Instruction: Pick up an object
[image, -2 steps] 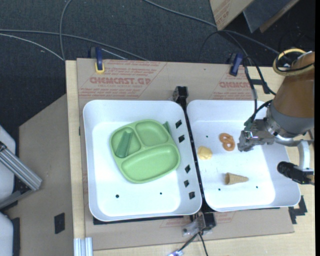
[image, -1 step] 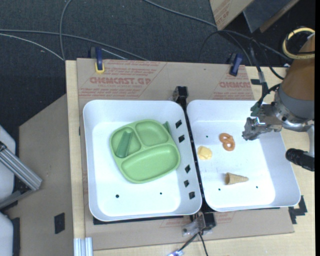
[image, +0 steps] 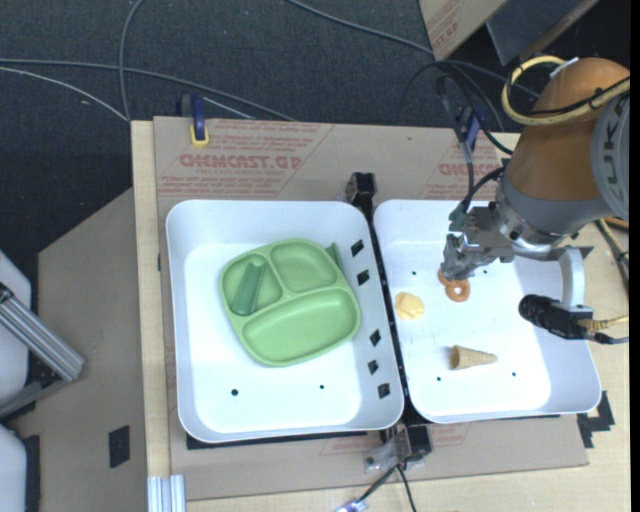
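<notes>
In the right bin (image: 560, 385), my gripper (image: 456, 272) points down from the grey and orange arm (image: 560, 130). A small orange ring (image: 457, 291) lies directly below the gripper tip, touching or nearly touching it. A pale yellow lump (image: 408, 305) rests on the bin floor to the left of the ring, near the divider. A tan cone (image: 470, 357) lies on its side further toward the front. In the left bin (image: 200, 300) sits a green divided plate (image: 300, 320) with a dark green stick (image: 247, 286) in its left compartment.
A black divider with clips (image: 372, 290) runs between the two bins. A black connector with a cable (image: 550, 313) hangs off the arm over the right side of the right bin. Cardboard (image: 250, 155) lies under both bins.
</notes>
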